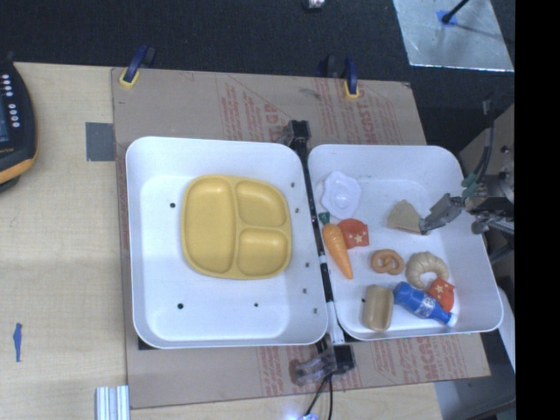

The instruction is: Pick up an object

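- The gripper reaches in over the right bin at its right side, fingers slightly parted and holding nothing, their tips touching or just beside a tan wedge.
- That wedge lies flat near the bin's right wall, apart from the other toys; it looks light and stiff (probably plastic or foam), so a pinch across its narrow sides should hold.
- The pretzel and croissant nearby look rounded and likelier to slip.
- The blue bottle lies on its side and may roll.
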Controlling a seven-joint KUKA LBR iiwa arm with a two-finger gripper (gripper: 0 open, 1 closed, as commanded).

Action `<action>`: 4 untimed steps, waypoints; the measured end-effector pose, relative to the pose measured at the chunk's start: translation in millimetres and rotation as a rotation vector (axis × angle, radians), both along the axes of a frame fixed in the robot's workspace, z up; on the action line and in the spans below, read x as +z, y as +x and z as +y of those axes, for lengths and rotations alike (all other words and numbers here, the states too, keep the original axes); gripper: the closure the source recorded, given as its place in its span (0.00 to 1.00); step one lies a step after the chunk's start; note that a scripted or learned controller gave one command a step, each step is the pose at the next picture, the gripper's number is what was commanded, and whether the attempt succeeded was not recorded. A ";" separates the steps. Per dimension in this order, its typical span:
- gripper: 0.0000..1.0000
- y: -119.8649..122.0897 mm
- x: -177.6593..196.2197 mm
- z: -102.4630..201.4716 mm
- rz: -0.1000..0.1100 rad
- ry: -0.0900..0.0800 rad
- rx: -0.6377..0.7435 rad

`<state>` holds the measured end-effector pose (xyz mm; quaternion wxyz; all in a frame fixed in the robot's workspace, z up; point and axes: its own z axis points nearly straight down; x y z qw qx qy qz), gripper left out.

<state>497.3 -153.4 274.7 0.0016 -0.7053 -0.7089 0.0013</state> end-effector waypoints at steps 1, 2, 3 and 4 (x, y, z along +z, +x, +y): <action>0.00 -11.4 -78.6 40.7 0.005 0.002 0.003; 0.00 66.6 -183.9 7.0 -0.007 -0.001 0.002; 0.00 155.6 -88.5 -50.1 -0.016 -0.007 0.002; 0.00 85.3 -175.3 13.7 0.004 0.000 0.002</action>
